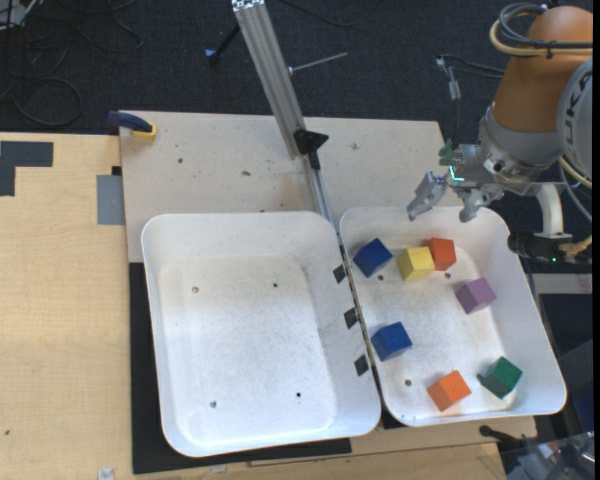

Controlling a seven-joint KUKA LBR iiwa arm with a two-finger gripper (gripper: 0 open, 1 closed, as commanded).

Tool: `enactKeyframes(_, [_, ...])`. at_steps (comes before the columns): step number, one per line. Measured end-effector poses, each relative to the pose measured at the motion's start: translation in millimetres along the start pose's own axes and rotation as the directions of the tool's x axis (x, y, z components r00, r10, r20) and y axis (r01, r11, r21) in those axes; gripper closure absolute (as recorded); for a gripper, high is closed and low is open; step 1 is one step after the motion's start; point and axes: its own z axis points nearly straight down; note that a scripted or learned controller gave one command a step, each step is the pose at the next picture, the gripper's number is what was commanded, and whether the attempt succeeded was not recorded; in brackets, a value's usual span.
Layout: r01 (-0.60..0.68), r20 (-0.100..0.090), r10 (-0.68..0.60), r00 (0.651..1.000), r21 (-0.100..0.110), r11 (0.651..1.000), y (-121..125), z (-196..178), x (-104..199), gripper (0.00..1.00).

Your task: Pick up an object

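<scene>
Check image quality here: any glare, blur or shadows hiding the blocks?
Camera view: lighting even, soft shadows; right bin bright white but not blown out, every block sharp, including the yellow block; gripper slightly soft against the bin's far rim.

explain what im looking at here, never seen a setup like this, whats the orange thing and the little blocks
The orange and grey thing is a robot arm reaching in from the right. One camera looks down at a slant on a bench. At the arm's tip is a gripper with two open fingers, holding nothing, above the far edge of the right bin. That bin holds small cubes: two blue, yellow, two orange, purple and green. The left bin sits beside it.
</scene>
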Motion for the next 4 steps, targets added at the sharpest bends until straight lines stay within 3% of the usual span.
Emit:
enactKeyframes(1, [0.002, 0.001, -0.002, 1.000, -0.004, 1.000, 1, -3, 0, 0.00])
enactKeyframes(2, [-0.002, 0.001, 0.002, 1.000, 0.001, 1.000, -2, 60, -5, 0.00])
enactKeyframes(3, [0.000, 0.003, 0.000, 1.000, -0.012, 1.000, 0, 105, 0, 0.00])
enactKeyframes(4, [-0.002, 0.005, 0.002, 1.000, -0.029, 1.000, 6, 121, -1, 0.00])
